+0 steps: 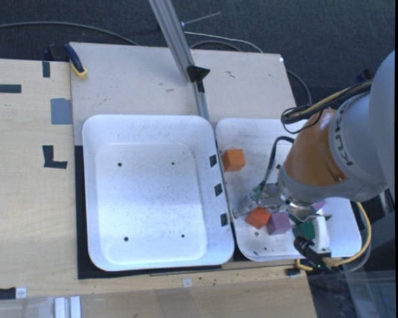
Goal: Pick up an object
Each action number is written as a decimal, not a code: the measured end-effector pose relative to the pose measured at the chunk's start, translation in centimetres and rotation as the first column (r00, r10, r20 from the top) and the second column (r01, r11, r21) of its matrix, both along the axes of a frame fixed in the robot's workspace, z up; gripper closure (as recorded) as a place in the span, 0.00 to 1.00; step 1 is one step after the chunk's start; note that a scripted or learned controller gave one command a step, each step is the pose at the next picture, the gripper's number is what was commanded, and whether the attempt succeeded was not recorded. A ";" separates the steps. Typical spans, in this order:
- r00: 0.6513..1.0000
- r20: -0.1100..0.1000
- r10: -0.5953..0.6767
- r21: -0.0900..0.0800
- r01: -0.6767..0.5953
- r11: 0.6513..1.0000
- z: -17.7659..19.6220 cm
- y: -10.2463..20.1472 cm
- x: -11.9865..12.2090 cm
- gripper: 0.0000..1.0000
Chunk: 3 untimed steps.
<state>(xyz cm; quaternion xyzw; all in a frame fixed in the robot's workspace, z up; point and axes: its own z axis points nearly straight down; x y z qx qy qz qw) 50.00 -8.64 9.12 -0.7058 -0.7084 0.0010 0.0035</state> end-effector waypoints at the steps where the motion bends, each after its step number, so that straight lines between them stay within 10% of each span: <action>1: 1.000 0.001 -0.002 -0.001 0.002 1.000 1.0 -0.3 0.1 1.00; 2: 1.000 0.000 -0.003 -0.001 0.003 1.000 0.9 -0.3 0.1 0.00; 3: 1.000 0.014 -0.005 -0.008 0.005 1.000 16.4 -9.0 2.9 0.00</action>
